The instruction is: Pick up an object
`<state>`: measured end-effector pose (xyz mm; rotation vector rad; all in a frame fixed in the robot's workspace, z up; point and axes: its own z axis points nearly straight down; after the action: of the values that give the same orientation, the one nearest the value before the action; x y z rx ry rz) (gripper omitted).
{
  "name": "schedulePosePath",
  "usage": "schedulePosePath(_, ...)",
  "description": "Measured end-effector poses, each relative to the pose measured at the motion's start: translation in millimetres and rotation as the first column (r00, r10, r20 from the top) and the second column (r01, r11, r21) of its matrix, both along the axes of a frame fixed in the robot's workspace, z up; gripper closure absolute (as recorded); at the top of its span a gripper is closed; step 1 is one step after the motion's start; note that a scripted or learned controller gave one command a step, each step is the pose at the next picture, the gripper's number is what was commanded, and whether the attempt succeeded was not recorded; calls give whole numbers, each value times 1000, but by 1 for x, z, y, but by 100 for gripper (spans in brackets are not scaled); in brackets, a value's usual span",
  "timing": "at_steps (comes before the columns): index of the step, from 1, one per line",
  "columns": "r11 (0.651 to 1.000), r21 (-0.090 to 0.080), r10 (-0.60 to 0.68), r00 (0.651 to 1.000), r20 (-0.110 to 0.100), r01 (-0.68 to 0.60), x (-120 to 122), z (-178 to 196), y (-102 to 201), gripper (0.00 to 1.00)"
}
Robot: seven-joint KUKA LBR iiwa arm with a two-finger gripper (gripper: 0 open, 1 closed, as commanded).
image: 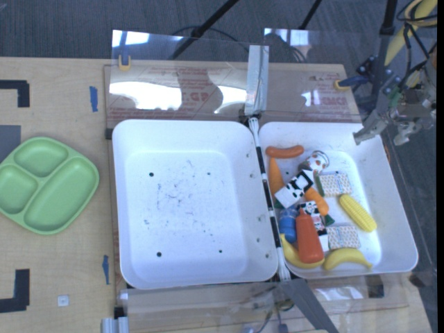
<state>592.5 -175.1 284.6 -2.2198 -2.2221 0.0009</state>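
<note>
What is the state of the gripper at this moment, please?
Gripper: above the right bin's far right corner, apart from the toys; open or closed cannot be told.

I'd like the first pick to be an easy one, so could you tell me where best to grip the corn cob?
Grip the corn cob across its middle from straight above, fingers on its long sides. It lies flat and slanted, with bare bin floor on its right.

two white bins (132, 144), one green divided plate (47, 184), two waffle crackers (335, 184).
</note>
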Motion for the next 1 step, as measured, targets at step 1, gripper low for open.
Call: schedulePosePath(1, 999, 0, -39, 999, 1, 39, -38, -122, -20, 0)
